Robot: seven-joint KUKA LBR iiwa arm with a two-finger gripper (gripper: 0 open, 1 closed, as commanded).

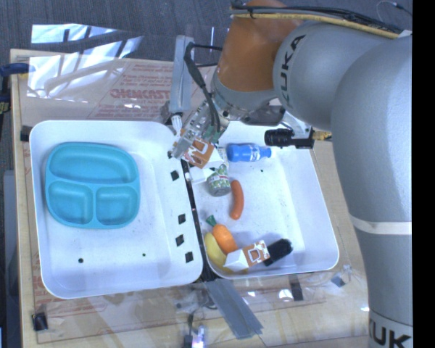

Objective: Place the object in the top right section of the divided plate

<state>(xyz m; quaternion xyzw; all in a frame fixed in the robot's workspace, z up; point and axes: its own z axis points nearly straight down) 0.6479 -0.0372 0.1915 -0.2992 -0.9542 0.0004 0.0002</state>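
On the cardboard-covered bench (130,85), two white bins (94,267); gripper (192,140) finger state unclear.

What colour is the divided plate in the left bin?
Light blue all over, the three-section plastic divided plate shows clearly in the camera view, lying in the shallow white left bin.
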